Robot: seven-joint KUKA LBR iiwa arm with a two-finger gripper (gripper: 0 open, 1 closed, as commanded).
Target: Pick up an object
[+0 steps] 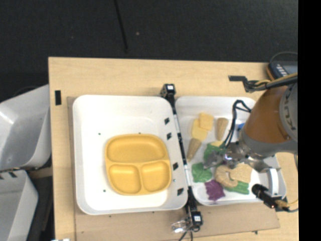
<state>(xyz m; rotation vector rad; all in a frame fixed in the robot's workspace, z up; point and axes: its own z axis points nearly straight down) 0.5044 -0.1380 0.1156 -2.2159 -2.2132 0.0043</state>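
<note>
On the wooden bench [150, 77] sit 2 shallow white bins, side by side. The left bin [90, 134] carries a yellow plate [137, 163] with 3 compartments: 1 wide section toward 12 o'clock and 2 smaller ones toward 6 o'clock. The plate lies a little toward 5 o'clock from the middle of that bin.

Between the bins runs a dark divider with small black clips [173, 134], and a black fitting sits at each end, at 12 and at 6 o'clock.

The right bin [200, 103] holds a loose heap of toy food. Nearest the divider lies a tan cone-shaped piece [193, 148], tilted. At 12 o'clock from it are 2 yellow blocks [202, 126], touching each other, and just to their right a pale beige piece [221, 127] standing on end. At 6 o'clock from the cone lies a green leafy piece [201, 172], and below that, near the bin's 6 o'clock rim, a purple piece [214, 189]. To the right of the purple piece are tan biscuit-like pieces [235, 176] with a green strip [242, 188] against their lower edge.

The gripper [219, 157] is low over the middle of this heap, just above the green leafy piece and beside the biscuit pieces. Whether its fingers are apart, together or clamped on something cannot be told; the metal parts blur into the toys. The grey and orange arm [268, 122] comes in from 3 o'clock, covering the right part of the bin.
</note>
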